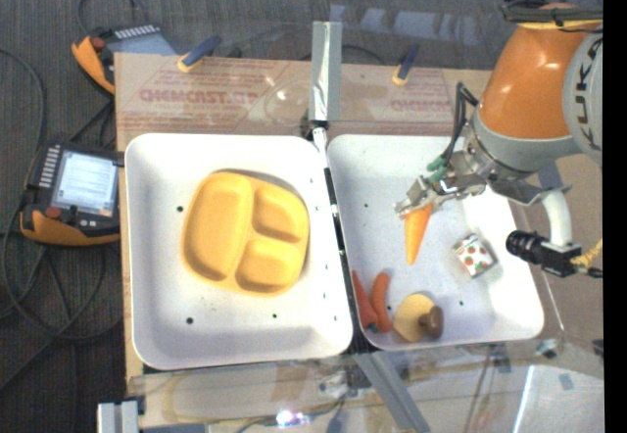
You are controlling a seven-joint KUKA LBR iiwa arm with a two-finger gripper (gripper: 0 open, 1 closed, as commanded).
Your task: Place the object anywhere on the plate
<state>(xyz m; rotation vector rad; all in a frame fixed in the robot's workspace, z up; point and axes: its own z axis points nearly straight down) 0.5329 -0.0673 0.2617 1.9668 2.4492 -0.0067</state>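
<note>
Carrot (416, 233): hangs point-down from my claw, over the right bin (509, 323).
Claw (428, 194): my fingers pinch its top end.
Plate (249, 231): left bin, well apart.

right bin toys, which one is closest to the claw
The orange carrot. Its top end sits right under the claw, near the bin's middle. The spotted cube, the red sausages and the tan and brown piece lie farther off, toward the front.
</note>
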